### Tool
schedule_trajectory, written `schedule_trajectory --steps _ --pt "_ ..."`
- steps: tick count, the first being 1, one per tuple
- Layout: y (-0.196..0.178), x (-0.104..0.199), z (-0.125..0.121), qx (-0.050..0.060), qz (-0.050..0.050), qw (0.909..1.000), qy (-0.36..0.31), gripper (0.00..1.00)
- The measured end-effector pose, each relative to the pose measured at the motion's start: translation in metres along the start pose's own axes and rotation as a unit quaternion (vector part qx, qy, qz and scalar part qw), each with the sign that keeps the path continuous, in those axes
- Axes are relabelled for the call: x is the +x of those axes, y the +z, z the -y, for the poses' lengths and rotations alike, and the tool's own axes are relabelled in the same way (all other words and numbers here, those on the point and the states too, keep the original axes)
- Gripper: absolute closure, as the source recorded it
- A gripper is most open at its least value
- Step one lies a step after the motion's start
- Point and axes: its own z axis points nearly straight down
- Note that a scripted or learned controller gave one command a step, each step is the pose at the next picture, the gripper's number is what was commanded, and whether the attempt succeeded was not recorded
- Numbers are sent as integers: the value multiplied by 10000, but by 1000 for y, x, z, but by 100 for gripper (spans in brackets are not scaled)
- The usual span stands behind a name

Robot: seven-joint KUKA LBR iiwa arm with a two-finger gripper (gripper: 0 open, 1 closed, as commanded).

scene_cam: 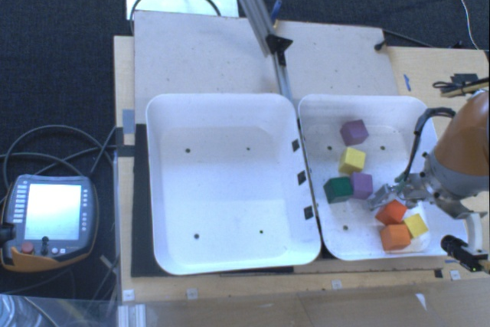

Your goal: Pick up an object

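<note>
the orange cube (393,211) lies right under the gripper (396,197), whose fingers i cannot tell apart or together. another orange cube (395,237) and a small yellow cube (416,225) crowd just below it, likely complicating a clean grasp.

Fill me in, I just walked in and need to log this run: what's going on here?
A grey arm with an orange band reaches from the right into the right bin. Its gripper sits low among the blocks, beside the orange block and the purple block. I see nothing lifted. A green block, yellow blocks and another orange block lie nearby. The left bin is beside it.
</note>
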Motion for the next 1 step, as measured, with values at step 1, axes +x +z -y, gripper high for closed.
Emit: schedule_trajectory --steps 1 --pt "-13 0 -2 -36 12 10000 -14 100"
